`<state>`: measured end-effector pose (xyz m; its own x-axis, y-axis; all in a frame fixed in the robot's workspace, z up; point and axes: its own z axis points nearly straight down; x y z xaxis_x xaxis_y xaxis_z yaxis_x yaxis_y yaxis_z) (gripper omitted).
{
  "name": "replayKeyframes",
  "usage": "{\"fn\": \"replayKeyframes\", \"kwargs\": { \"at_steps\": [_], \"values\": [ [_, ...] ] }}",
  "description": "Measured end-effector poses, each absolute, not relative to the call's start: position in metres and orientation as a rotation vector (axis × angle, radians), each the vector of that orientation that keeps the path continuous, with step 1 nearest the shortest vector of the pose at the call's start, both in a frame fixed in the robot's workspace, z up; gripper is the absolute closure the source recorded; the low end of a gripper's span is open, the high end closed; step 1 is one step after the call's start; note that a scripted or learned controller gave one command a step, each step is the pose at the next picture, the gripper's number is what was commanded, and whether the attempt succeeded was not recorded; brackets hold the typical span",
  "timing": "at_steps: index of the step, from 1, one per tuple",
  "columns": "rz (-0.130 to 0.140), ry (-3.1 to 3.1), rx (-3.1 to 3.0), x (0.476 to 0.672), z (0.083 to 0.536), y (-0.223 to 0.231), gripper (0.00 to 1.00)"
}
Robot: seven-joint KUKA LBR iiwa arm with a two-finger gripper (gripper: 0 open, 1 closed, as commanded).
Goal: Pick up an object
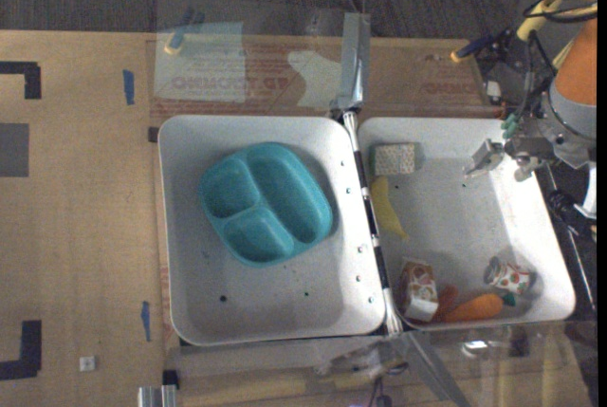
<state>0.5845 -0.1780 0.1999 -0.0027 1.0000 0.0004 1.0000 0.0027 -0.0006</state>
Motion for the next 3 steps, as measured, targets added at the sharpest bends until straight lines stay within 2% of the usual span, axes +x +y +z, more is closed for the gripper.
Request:
{"fn": "replayKeyframes", "kwargs": {
  "at_steps": [1,2,3],
  "values": [
    [-0.003,-2.184,-2.262,0.539,0.094,-0.209,0.0],
    [-0.015,-2.416,-2.013,0.492,0.088,-0.216,0.0],
    [-0.004,-2.347,-2.093,0.577,0.113,-0.221,0.0]
  ]
}}
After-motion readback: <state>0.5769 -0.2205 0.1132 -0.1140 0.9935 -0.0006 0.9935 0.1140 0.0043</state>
